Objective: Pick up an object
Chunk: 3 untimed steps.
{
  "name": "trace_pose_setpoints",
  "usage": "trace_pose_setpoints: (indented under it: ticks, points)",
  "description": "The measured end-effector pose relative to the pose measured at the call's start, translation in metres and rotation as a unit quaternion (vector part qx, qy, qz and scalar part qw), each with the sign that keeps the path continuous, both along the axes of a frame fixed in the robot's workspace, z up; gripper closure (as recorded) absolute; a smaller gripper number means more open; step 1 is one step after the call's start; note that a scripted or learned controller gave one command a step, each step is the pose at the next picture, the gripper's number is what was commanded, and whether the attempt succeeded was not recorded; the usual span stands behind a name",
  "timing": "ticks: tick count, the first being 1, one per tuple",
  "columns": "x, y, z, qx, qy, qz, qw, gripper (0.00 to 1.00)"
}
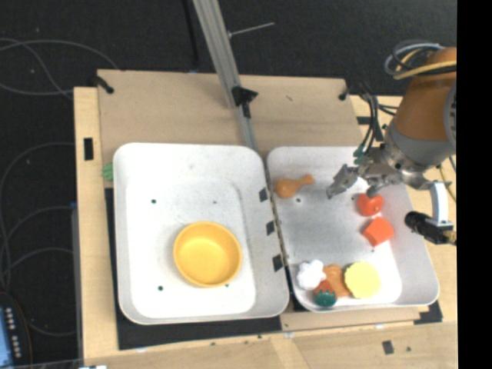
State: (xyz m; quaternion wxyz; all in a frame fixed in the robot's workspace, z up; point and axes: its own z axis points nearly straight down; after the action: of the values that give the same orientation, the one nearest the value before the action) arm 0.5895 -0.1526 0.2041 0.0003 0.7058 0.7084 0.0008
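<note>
Fingers (344, 180) look spread, nothing between them. Gripper (355, 183) hovers over the upper middle of the right bin (323, 160), the arm (423, 114) entering from the right.

Nearest item: orange pin-shaped toy (293, 185) just left of the fingertips, near the bin's upper-left corner. It lies flat, long axis roughly left-right with a slight tilt, fat end left, thin end pointing right and up toward the gripper. It sits close to the divider edge between the bins, with open floor below it and to its right.

Red piece (370, 203) just below and right of the gripper, orange block (377, 231) below that. Along the lower edge, clustered and touching: white piece (310, 274), small orange piece (333, 274), green piece (326, 299), yellow disc (362, 280). The bin's centre is open floor.

Left bin (154, 175) holds a yellow bowl (207, 253), upright, lower middle, with plenty of free floor around it.
</note>
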Motion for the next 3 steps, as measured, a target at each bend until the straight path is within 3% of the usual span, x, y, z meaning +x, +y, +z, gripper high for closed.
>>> trace_pose_setpoints:
  ticks: [1,3]
  points:
    - [0.000,0.000,0.000,0.0002,0.000,-0.001,1.0000,0.00]
    - [-0.010,-0.006,-0.101,-0.0014,0.000,-0.003,1.0000,0.00]
